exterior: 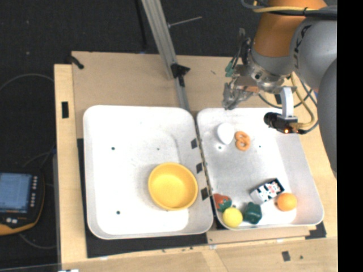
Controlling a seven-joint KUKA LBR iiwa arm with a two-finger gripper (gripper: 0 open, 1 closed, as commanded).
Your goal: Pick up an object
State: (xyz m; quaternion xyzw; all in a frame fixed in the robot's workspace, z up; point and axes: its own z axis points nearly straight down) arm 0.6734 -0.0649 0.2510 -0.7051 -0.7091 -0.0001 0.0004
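Observation:
My gripper hangs above the far edge of the right bin, high over the bench, with nothing seen between its fingers. Just below it in the bin lie a white rounded object and an orange pretzel-shaped piece. Along the bin's near edge sit a red and green object, a yellow ball, a dark green block, a black and white patterned box and an orange ball.
A yellow bowl stands in the left bin, near its right wall. A grey metal post rises behind the bins. A handheld screen lies off the bench at the left.

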